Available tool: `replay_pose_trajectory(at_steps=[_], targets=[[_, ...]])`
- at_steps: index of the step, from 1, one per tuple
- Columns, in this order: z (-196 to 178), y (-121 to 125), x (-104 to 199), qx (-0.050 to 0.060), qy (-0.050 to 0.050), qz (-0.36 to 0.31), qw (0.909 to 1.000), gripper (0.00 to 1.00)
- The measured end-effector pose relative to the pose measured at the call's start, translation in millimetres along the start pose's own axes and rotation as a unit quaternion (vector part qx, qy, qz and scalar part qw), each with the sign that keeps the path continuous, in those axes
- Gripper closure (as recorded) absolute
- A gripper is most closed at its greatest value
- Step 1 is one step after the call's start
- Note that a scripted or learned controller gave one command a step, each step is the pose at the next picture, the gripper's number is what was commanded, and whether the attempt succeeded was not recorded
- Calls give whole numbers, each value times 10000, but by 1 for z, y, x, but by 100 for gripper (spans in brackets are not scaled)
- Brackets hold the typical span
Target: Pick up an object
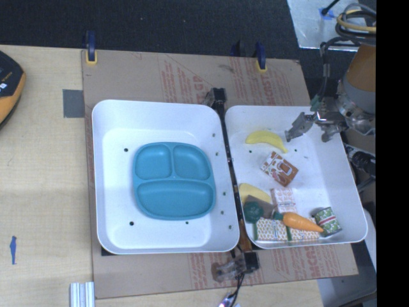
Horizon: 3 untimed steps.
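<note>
one end effector (314, 127) above banana (266, 138)

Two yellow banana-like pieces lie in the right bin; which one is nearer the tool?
The upper banana, near the bin's far wall beside the tool; the other banana lies lower, by the left wall.

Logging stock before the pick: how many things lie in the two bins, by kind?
Yellow banana-shaped toys: 2
Orange toy carrot: 1
Printed small packets or boxes: 4
Dark green object: 1
Blue divided plastic plate: 1
Total: 9
</note>
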<state>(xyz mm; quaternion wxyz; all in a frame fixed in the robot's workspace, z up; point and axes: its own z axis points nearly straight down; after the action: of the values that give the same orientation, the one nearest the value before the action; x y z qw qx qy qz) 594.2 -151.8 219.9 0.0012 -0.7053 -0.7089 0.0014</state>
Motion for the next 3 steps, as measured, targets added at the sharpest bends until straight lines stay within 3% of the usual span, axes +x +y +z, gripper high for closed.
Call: replay_pose_trajectory(at_steps=[1,2,3], targets=[[105,-13,2,-75,-9,1,10000,0],[115,-24,11,-179,-34,19,9998,0],[115,-29,5,-184,-15,1,9998,0]])
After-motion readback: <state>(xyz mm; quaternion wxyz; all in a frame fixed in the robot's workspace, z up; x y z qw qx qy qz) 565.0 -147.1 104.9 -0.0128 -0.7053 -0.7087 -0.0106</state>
